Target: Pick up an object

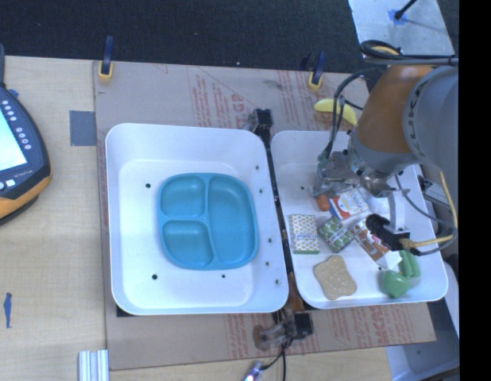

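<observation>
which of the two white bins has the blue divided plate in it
The left bin: it holds the blue divided plate. The right bin holds small items under the pincer.

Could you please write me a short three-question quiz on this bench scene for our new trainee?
1. True or false: the blue divided plate lies in the left bin.
2. Which thing lies nearest the front right corner of the right bin? A) the green toy B) the tan cracker-shaped piece C) the green patterned packet
3. Fill in: the arm reaches in from the view's ____ side, over the right bin.

Key: 1 true; 2 A; 3 right. The gripper is down among the items at the back of the right bin, and whether it has anything cannot be told.
</observation>
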`<action>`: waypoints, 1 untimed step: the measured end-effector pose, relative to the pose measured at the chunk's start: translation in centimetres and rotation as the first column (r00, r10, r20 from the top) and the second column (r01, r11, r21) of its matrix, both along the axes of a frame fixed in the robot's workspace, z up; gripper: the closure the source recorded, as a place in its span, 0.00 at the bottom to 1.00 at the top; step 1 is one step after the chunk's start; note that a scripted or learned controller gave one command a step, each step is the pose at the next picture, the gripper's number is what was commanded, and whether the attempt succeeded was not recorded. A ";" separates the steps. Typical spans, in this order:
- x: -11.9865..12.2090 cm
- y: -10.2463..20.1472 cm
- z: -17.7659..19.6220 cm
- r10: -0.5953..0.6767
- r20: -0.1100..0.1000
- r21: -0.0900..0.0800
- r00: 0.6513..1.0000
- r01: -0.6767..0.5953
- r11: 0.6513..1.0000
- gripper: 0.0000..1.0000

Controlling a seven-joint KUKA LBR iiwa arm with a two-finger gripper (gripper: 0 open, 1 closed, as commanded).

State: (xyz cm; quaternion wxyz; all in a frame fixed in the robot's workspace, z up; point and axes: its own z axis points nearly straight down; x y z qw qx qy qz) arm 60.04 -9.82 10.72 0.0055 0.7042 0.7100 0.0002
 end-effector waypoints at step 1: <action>0.3 6.4 8.6 -0.003 -0.009 0.008 1.000 0.003 1.000 1.00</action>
